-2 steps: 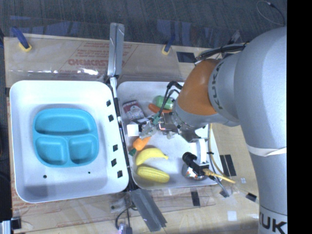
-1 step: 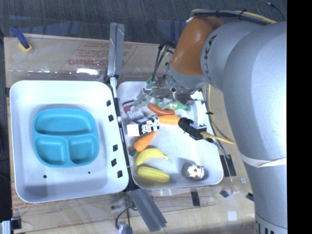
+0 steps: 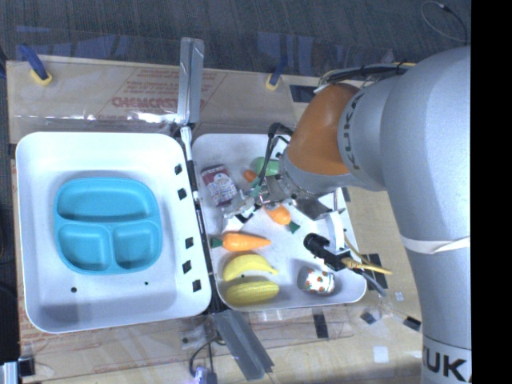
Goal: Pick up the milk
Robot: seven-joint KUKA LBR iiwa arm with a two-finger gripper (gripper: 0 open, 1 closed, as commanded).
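I am hovering my end effector, grip state I cannot tell, beside the small, light, stiff-looking milk carton, likely best pinched across its flat sides.

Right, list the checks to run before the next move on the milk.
1. Milk in plain sight in the right bin: ok.
2. Gripper near the milk: ok, just to its right.
3. Milk in the gripper: cannot tell.
4. Carrot apart from the milk: ok.
5. Milk upright: cannot tell.
6. Blue tray out of the way, in the left bin: ok.
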